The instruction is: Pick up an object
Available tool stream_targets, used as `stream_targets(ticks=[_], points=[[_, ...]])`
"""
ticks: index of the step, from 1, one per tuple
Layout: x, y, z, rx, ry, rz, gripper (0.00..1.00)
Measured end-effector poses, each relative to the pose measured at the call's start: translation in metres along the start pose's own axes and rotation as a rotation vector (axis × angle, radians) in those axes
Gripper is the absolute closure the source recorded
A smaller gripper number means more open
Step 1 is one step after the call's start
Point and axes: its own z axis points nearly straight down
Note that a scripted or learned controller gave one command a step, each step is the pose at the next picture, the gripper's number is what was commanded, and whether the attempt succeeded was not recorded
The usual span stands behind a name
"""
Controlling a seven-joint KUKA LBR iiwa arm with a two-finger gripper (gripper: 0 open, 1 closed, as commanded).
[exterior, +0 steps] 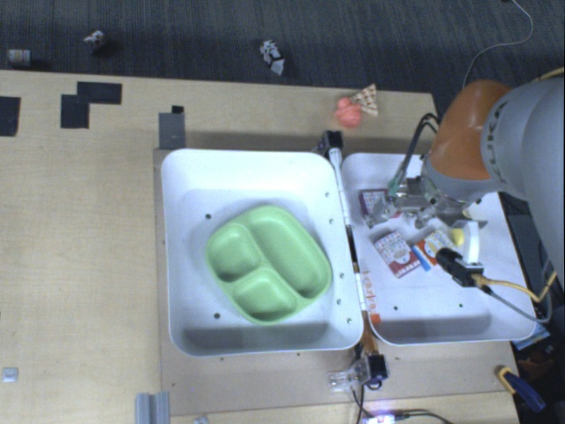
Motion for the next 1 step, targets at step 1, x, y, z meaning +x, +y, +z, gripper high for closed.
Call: stream_targets(ticks=[1], points=[[0.0009, 0.0015, -0.0110, -0.004, 0.000, -0.001, 1.00]])
